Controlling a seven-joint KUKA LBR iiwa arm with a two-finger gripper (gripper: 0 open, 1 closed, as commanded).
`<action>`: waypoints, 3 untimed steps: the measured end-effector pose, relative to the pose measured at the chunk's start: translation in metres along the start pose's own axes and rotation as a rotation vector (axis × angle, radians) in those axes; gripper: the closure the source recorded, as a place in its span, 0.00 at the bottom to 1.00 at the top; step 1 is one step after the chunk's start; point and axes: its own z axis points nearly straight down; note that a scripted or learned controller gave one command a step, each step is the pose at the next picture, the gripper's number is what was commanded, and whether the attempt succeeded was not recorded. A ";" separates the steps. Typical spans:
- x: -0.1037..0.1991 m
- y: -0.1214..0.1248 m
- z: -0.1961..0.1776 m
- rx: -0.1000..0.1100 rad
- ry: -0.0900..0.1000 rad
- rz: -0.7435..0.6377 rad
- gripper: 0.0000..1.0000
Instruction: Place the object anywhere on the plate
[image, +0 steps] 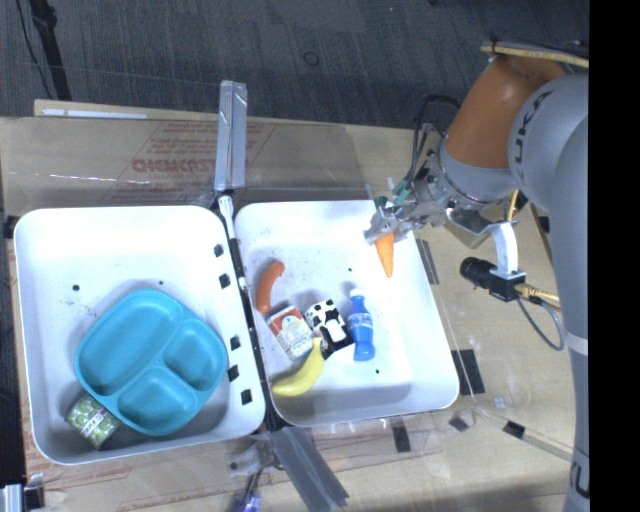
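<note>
Nearest, in the left bin (40, 300): a blue divided plate (150, 362), a small green packet (92, 420) touching its near-left edge. In the right bin (420, 370): banana (300, 375), snack carton (291, 331), blue bottle (360, 327), sausage (267, 284). Farther back, above that bin's far right side: tool (385, 232) closed on an orange carrot (386, 256), tip pointing down.
</note>
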 end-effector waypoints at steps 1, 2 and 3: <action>0.118 0.023 -0.039 0.000 0.000 0.022 1.00; 0.175 -0.037 0.025 0.005 0.000 -0.002 1.00; 0.252 -0.066 0.035 0.005 0.000 -0.131 1.00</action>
